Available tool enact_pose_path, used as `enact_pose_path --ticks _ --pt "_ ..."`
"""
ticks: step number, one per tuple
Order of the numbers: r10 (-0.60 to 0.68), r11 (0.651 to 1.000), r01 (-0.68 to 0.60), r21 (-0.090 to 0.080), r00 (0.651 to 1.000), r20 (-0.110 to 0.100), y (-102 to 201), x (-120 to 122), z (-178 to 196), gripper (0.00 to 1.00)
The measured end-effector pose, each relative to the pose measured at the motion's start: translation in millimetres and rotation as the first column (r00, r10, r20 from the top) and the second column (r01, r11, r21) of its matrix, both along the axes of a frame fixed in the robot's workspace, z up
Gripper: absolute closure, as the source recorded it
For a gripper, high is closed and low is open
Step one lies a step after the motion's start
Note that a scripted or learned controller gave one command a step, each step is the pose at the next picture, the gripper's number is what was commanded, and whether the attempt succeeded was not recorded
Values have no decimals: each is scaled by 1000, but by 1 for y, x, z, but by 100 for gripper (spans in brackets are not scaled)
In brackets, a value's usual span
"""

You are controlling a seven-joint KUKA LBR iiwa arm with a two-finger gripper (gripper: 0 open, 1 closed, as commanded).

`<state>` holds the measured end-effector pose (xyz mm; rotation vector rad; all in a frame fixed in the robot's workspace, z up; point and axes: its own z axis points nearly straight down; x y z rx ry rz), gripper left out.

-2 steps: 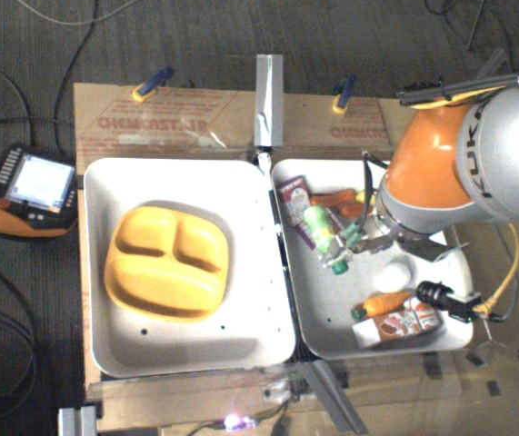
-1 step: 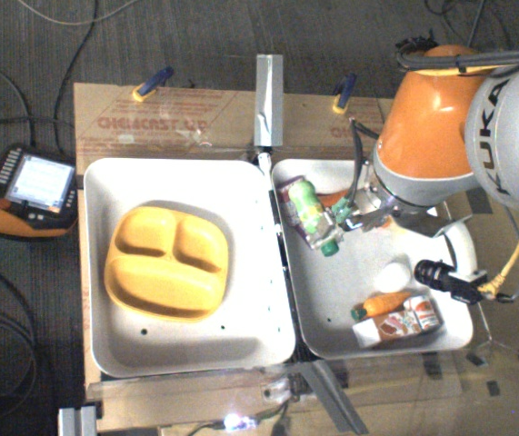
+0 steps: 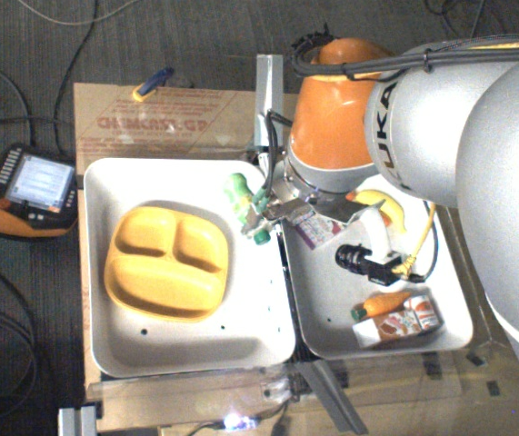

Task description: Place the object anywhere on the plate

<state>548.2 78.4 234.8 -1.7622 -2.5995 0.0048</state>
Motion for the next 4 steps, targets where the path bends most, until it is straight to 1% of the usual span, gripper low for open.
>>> enact_pose_path --ticks 1,2,3,4 --pt "0 1000 0 0 1000 0 0 0 0 0" --pt "2 1000 -2 -1 1000 -2 1 0 8 100" --pt "55 998 -55 -1 998 0 -13 -57 28 100" --pt "-16 1000 16 0 1000 0 -116 -65 -31 100"
